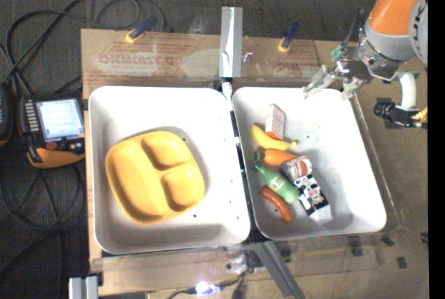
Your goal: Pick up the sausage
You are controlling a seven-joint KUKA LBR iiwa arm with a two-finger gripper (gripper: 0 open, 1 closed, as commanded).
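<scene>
sausage (277, 204) lies at right bin's (361, 172) front, touching green bottle (275, 181). my pincer (332, 80) hangs wide, empty, over far rim. risk: fingers snag bottle, sausage rolls off.

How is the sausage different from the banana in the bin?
The sausage is reddish-brown, while the banana is yellow. The sausage lies nearer the front edge of the right bin, below the green bottle; the banana lies farther back, above the carrot and beside the small box. The sausage looks fairly straight, the banana more curved. Both are small, long toy foods lying flat in the same bin.
</scene>
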